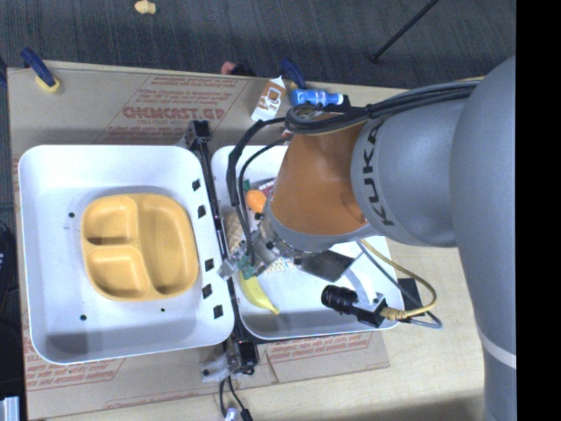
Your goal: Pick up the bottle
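Bottle position unclear, hidden somewhere under arm in right bin [307, 327]. Left bin [53, 182] holding yellow three-compartment tray [140, 244], lying flat near centre. Right bin mostly covered by grey arm with orange band [320, 182]. Visible there: yellow banana-like item [257, 293] near front left wall, small orange object [255, 200] beside band, speckled tan item [235, 228] along left wall. Pincer [250, 261] low over banana-like item, grip state cannot tell. Both bins on cardboard-topped desk [166, 103].

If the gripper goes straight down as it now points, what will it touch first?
Probably the yellow banana-like item at the right bin's left wall, just below the gripper; depth is unclear.
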You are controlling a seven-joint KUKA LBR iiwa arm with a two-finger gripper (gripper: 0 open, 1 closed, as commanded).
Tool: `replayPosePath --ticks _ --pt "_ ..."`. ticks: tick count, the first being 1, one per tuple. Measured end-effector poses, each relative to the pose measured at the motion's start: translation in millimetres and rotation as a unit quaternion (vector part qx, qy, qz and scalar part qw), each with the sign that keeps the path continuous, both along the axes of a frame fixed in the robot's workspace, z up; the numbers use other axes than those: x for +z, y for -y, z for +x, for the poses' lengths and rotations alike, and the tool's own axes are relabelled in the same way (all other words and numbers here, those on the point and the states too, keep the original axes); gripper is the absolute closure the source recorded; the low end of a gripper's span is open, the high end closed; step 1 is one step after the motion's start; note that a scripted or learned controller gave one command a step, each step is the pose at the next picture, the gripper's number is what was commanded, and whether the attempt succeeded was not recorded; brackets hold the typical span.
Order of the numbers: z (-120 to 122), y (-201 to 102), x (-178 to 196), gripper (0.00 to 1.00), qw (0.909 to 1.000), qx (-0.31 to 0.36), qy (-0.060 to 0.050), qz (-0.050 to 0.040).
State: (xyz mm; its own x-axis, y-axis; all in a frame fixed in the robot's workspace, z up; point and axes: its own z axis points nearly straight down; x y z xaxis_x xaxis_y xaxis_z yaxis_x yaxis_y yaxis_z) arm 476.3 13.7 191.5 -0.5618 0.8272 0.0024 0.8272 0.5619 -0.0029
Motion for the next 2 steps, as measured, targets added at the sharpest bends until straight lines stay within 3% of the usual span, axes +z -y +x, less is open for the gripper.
replayPosePath --ticks 1,2 --pt "0 78 69 1.00 0.9994 0.034 0.002 -0.0006" --pt "0 29 0 1.00 0.9952 0.098 0.000 0.0002"
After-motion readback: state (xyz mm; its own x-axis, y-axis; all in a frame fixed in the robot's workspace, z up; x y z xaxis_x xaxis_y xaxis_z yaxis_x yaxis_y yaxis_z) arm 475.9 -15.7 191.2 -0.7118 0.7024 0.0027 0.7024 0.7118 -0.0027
